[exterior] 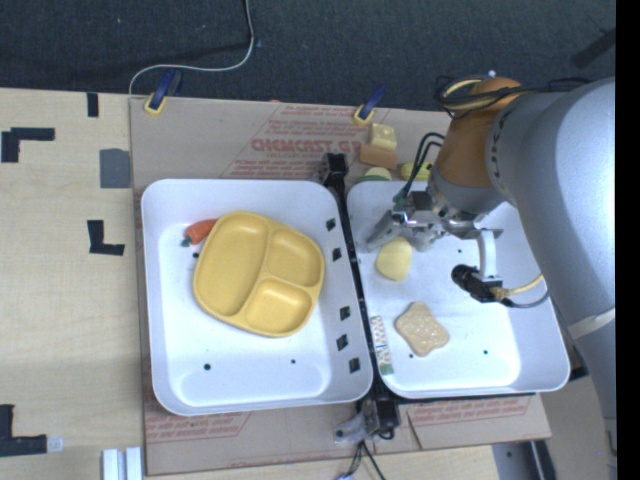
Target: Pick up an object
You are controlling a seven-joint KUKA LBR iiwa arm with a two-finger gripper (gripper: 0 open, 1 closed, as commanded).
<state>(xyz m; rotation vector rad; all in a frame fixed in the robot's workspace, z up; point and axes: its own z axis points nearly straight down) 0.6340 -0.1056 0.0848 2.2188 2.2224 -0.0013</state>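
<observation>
My claw [400, 230] hangs with its fingers spread and nothing between them, over the right bin's [520, 368] far-left corner, just above the pale yellow lemon [394, 260]. Being round, it could roll from a lopsided pinch toward the bin's left wall, or the toast slice [421, 329].

We count two white bins: a left bin [165, 368] and a right bin [530, 363]. Left of the black divider strip [352, 288] between them we record one yellow sectioned plate [258, 273] and one orange item [199, 231], partly hidden by it. Right of the divider we record one pale yellow rounded item [394, 260] and one tan bread-like piece [421, 329]. Beyond the divider's far end stands one tan block [379, 146].
</observation>
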